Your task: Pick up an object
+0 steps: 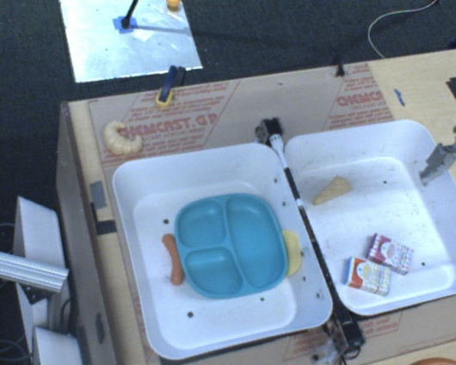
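Objects you can count: two cartons point(379, 263), one wedge point(332, 190), one plate point(229, 244), one sausage point(173, 259); gripper point(444, 160) finger state unclear.

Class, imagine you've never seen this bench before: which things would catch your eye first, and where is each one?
The bright blue divided plate in the left bin stands out most, with an orange sausage lying beside it. In the right bin, two small printed cartons sit near the front and a pale wedge near the back. The gripper is at that bin's right rim.

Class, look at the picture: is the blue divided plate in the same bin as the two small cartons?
No, the blue divided plate lies in the left bin, the two small cartons in the right bin.
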